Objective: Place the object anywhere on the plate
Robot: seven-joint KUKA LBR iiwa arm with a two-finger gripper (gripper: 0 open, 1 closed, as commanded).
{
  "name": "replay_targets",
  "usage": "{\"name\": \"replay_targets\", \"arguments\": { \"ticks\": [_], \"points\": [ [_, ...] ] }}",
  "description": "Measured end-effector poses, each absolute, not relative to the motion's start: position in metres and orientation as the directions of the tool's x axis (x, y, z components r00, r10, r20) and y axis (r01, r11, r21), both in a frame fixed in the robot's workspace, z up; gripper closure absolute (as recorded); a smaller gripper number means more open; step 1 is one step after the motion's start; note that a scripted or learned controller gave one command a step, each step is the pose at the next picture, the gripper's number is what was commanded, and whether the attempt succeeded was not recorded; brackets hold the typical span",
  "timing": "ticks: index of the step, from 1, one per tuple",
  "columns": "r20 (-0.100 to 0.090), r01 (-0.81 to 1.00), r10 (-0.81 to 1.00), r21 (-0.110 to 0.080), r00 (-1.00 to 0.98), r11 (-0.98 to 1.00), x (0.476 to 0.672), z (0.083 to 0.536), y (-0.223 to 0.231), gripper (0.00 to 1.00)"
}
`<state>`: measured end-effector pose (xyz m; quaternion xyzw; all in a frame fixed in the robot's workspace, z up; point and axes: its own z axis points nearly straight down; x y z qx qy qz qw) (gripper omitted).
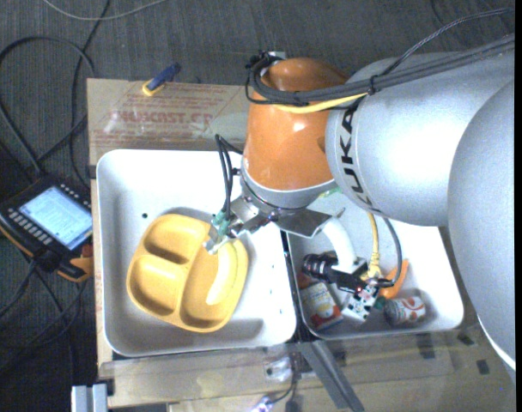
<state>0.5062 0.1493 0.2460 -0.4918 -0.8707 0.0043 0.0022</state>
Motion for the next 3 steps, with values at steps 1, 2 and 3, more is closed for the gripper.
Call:
{"name": "replay_targets", "arguments": {
  "ticks": [1, 2, 3],
  "points": [
    [0.002, 0.685, 0.685, -0.006, -0.729, 0.729, 0.551, 0.266, 0.104, 1.00],
    [0.007, 0.682, 0.682, -0.010, -0.731, 0.731, 0.552, 0.272, 0.106, 1.00],
    [0.001, 0.688, 0.688, -0.004, -0.725, 0.725, 0.575, 0.330, 0.132, 1.00]
  ]
}}
